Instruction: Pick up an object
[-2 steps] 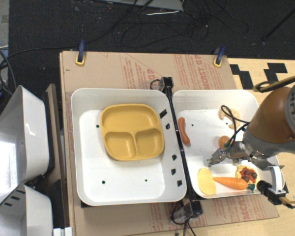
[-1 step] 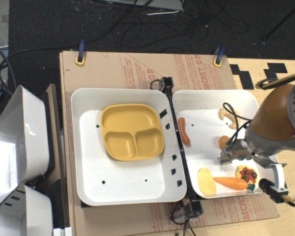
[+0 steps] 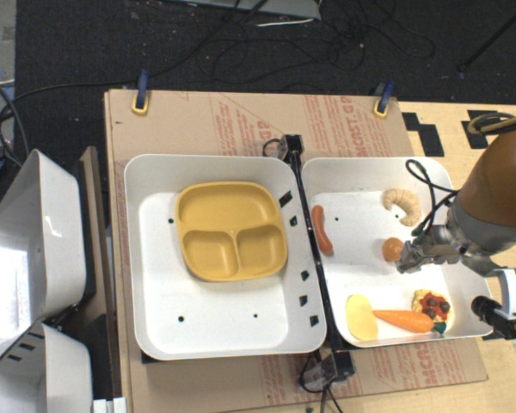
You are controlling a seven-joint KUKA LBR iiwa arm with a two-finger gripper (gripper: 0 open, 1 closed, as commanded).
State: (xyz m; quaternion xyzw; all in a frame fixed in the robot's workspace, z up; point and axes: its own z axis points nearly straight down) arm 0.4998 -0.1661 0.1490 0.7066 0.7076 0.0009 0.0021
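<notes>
Gripper point(image 3: 410, 261) sits low at the right white bin's point(image 3: 361, 179) right edge, touching the small round brown toy food point(image 3: 393, 249), likely the pick target; can't tell its grip state.

Grey arm point(image 3: 482, 231), orange band point(image 3: 503, 179)
</notes>
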